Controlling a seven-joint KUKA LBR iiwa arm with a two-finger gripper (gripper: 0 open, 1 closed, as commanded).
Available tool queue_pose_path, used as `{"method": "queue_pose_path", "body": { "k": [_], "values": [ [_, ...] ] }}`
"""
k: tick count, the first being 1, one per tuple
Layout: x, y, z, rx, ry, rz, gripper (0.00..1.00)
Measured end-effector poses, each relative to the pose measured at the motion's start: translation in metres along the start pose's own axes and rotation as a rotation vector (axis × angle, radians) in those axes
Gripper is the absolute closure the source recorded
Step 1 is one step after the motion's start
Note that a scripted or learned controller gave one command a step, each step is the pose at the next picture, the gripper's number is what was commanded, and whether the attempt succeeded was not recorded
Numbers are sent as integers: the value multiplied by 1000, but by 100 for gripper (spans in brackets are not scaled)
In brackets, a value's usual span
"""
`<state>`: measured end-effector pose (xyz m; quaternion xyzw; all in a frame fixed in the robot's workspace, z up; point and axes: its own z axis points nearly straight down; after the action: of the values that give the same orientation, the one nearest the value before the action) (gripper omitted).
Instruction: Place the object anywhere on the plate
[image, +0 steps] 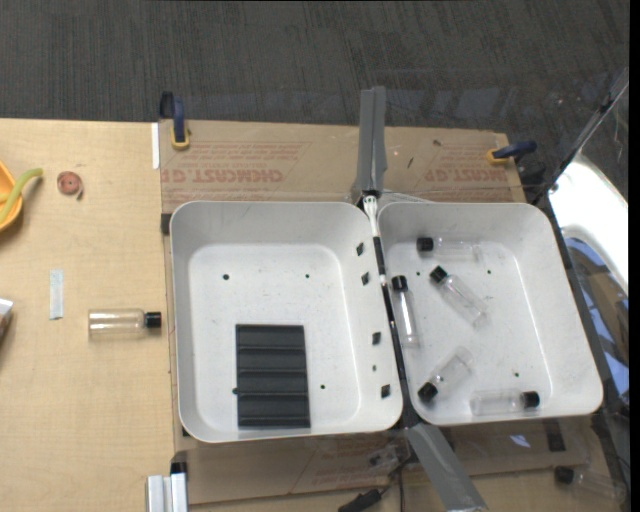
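Pincer state I cannot tell, apart or together. Nearest in the right bin (560, 300), a clear black-capped vial (505, 402) lies along the near wall, with a slanted vial (443, 375) just beside it. Farther back are a wall-side vial (403, 310), a middle vial (458, 293) and a far vial (445, 244). I judge them light, stiff, slick, apt to roll and possibly fragile; I'd grip one across mid-body. The left bin (200, 300) holds the black ribbed plate (271, 376) at its near side. A spare vial (122, 320) lies on the counter (80, 420).

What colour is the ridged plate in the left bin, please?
Black: the ridged plate shows best in the camera view.
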<state>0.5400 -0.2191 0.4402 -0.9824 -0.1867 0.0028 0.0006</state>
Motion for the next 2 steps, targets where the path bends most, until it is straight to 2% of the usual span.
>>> {"method": "queue_pose_path", "body": {
  "k": [1, 2],
  "values": [
    [102, -10, 0, -1, 0, 89, 0],
    [48, 23, 0, 0, 1, 82, 0]
  ]
}}
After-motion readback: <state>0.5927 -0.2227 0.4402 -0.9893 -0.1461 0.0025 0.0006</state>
